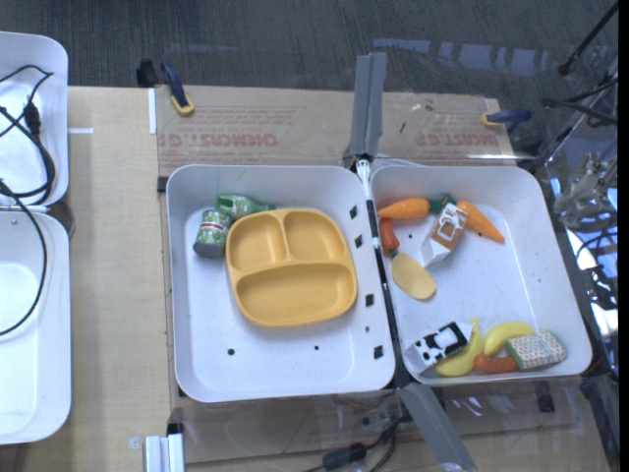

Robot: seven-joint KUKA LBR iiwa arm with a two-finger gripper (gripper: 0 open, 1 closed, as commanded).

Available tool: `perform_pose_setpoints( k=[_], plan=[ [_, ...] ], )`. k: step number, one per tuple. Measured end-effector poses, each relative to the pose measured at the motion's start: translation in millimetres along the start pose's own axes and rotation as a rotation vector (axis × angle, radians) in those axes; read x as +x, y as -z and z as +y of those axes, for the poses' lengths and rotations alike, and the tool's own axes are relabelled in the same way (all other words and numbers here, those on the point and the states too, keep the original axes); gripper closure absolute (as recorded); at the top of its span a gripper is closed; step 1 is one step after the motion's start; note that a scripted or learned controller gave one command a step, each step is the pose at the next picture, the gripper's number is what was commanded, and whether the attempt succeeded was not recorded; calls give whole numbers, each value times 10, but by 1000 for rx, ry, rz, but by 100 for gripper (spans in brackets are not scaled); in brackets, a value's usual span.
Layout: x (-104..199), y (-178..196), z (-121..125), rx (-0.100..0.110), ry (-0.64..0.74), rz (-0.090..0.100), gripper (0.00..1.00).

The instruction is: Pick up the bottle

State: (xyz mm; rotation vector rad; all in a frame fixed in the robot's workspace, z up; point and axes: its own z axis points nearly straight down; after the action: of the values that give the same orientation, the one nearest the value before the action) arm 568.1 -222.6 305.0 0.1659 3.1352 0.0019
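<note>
1. There's the bottle [242, 205], small and green, lying on its side at the far edge of the left bin [179, 303], close to the back wall.
2. Just beside it, toward the left wall, sits a green-labelled can [209, 234]; whether the two touch is hard to tell.
3. Both are tucked right up against the far-left rim of a yellow divided plate [242, 281], which takes up the middle of that bin.
4. Over to the right bin [562, 264]: two carrots [405, 207] at the back, with a white-and-orange carton [447, 229] tilted between them.
5. A pale yellow oval piece [415, 277] lies near the divider.
6. Along the near wall it's a crowd: a black-and-white block [438, 342], two bananas [503, 335] and a speckled sponge-like block [537, 349], all bunched together.
</note>
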Motion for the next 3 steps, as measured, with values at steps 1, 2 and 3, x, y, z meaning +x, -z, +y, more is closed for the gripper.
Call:
perform_pose_setpoints(
  k=[1, 2, 3],
  plan=[
    [178, -614, -19, 0, -148, 3, 100],
    [312, -70, 322, 1, -143, 1, 100],
    [64, -549, 134, 0, -205, 3, 100]
  ],
)
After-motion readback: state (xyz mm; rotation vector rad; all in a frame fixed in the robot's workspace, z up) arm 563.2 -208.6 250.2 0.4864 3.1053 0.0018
